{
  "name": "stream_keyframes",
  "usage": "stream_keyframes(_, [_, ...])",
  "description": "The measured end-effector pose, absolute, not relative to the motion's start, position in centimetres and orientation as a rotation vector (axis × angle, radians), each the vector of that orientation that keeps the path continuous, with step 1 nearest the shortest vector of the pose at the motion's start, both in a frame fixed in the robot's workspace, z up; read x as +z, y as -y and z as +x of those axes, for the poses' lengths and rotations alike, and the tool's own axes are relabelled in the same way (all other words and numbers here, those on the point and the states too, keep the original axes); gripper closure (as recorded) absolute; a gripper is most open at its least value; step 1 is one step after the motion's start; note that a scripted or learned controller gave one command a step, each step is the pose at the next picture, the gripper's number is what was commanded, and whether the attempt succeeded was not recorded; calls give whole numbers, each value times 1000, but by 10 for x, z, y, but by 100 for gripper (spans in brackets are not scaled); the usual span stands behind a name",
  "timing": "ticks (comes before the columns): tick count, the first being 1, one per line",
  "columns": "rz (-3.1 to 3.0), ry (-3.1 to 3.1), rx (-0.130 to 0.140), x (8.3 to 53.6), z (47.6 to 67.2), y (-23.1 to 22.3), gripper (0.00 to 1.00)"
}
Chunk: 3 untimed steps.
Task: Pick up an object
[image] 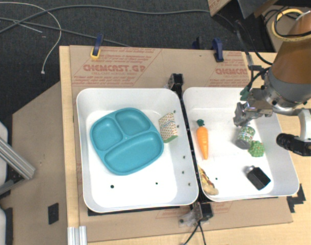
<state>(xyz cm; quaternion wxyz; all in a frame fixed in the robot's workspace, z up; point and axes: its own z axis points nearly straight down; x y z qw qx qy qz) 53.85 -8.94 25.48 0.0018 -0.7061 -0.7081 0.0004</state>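
Cardboard-topped desk (145, 65), right bin (222, 185): I have the hand (245, 117) just above the small patterned can (245, 136), finger state unreadable; approach step, next comes a straight descent.

The arm (294, 50) has a broad orange band above a grey wrist ring; dark cables loop at its nine o'clock side, above the metallic grey gripper (245, 117).

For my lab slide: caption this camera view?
Grey KUKA arm's gripper poised over a small green-patterned cylinder in the right white bin, near an orange toy carrot.
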Motion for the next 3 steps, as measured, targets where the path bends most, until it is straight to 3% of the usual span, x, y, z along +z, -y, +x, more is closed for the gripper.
stream_keyframes(2, [-2217,2221,2,230,527,-8,100])
stream_keyframes(3, [-2216,2221,2,233,506,-54,100])
